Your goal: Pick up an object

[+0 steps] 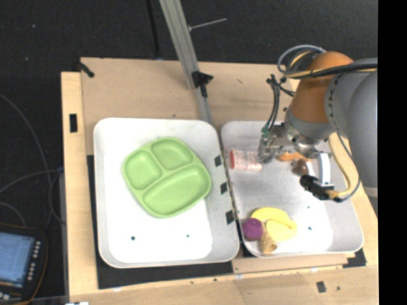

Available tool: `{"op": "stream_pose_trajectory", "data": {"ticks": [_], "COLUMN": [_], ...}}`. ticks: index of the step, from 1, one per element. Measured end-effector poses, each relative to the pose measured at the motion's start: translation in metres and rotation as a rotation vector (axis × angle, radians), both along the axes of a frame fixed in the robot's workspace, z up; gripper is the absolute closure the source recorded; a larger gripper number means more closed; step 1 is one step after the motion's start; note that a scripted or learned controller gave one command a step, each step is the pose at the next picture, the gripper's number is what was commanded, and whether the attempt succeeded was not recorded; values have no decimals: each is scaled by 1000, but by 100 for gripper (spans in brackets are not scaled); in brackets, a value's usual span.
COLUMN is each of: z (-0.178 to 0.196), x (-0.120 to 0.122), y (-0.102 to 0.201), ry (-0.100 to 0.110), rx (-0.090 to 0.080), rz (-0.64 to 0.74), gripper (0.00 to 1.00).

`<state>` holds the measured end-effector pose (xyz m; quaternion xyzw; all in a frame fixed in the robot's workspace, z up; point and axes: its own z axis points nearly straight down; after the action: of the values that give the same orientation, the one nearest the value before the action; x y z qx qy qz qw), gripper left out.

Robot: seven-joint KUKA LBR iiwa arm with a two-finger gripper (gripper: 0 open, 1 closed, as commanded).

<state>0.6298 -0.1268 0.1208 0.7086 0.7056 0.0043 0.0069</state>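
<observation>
Pincer [266, 152] sits low over the right bin [346, 234], near its upper left part, hanging from the grey arm with the orange band [316, 97]. You cannot tell from this angle whether it is released or clenched; the wrist body blocks the tips.

Just to its left, touching or nearly so, lies a small clear container with a pink-red band [245, 160], on its side on the bin floor. You cannot tell whether it is gripped.

At the near edge of the same bin: a yellow piece [276, 221], a purple ball [252, 229] against its left side, a tan piece [268, 243] below.

Left bin [114, 234] holds a green divided plate [166, 176], lying flat, well apart from the arm.
</observation>
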Motion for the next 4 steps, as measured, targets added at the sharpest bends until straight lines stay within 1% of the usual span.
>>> {"op": "stream_pose_trajectory", "data": {"ticks": [1,2,3,4], "z": [47,111,165,149], "x": [-5,-4,-3,-22], "y": [3,7,5,52], "ry": [10,8,9,16], "rx": [2,2,2,4], "rz": [5,7,7,9], "gripper": [100,100,100,100]}}
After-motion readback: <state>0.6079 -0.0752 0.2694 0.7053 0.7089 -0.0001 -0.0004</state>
